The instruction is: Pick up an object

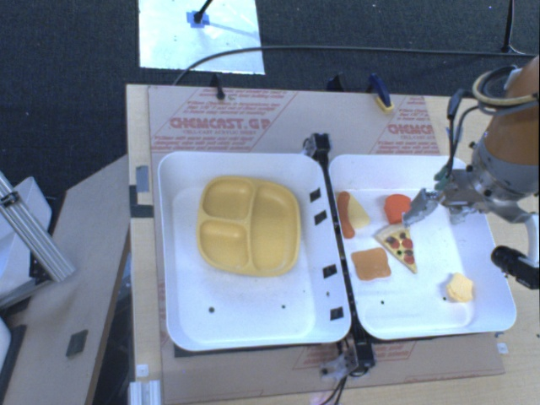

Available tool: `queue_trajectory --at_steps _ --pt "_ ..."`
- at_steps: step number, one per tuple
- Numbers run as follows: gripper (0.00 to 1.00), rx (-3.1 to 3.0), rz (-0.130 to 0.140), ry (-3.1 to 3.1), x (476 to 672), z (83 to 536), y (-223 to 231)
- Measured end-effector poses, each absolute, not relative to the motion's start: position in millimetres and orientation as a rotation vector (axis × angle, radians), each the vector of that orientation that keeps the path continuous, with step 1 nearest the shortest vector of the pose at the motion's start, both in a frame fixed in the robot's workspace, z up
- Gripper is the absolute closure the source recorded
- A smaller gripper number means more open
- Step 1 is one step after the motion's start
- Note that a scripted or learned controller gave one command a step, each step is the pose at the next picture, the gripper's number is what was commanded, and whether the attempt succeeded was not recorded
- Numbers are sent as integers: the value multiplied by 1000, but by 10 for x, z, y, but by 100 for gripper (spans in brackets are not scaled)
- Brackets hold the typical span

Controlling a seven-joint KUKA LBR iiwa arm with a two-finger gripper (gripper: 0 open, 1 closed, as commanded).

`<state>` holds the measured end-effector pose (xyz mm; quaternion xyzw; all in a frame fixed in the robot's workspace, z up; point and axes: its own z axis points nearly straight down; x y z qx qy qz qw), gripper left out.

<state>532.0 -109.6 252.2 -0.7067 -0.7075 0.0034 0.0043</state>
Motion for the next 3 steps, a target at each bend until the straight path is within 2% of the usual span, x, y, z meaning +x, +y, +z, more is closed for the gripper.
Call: queue_trajectory --at_steps 1,3 --pt "0 -2217 1 -2225 5340 2573 -1094" --pt "0 -2217 4 -2219 5343 1704 -1133"
